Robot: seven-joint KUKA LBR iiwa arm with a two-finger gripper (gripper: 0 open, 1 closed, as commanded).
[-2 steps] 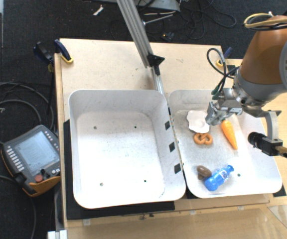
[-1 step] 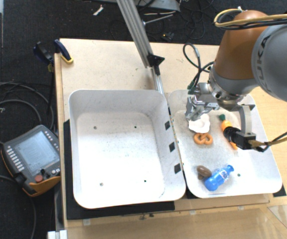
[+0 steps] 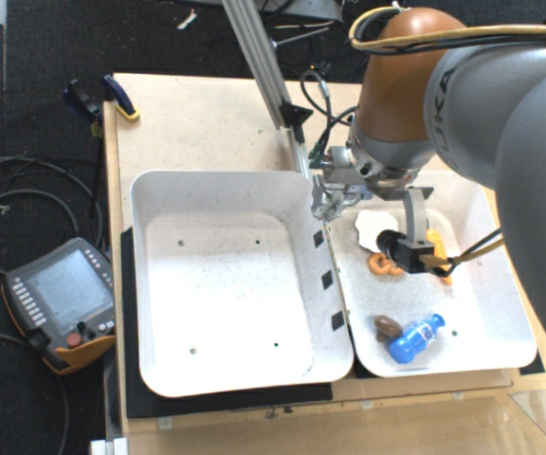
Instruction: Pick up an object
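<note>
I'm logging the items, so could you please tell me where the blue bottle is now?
In the camera view, the blue bottle lies near the front edge of the right bin, beside a small brown lump.

You see the left bin point(image 3: 226, 282) and right bin point(image 3: 482, 320) in matt white plastic (finely speckled); the table point(image 3: 197, 121) in pale, matt pressed wood; the blue bottle point(image 3: 413, 339) in glossy translucent plastic; the arm point(image 3: 500, 102) in smooth grey casing with a glossy orange band point(image 3: 401, 64); the rail point(image 3: 254, 50) in ribbed metal.

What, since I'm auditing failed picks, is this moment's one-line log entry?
gripper: over right bin, near its left wall, nothing seen held | in bin: blue bottle, brown lump, orange piece | pick: not done
</note>
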